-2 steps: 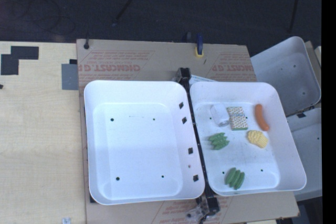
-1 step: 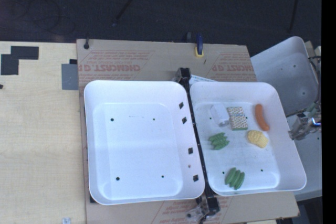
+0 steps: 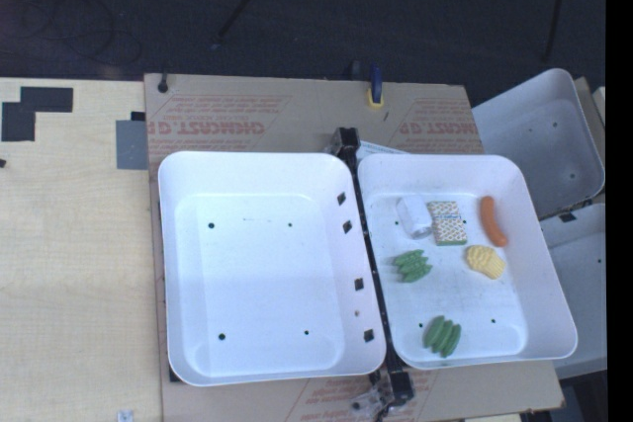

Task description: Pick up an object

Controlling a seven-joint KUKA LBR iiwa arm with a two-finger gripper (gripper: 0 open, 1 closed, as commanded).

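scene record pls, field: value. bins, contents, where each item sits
left bin: no items seen inside
right bin: holds six small items
white cylinder: upper middle, touching the patterned block
patterned block: right of the cylinder
orange sausage-shaped item: upper right, apart from the block
yellow corn-like item: below the orange item
green pods, upper: centre left
green pods, lower: near the front wall
bench board: brown, printed, under both bins
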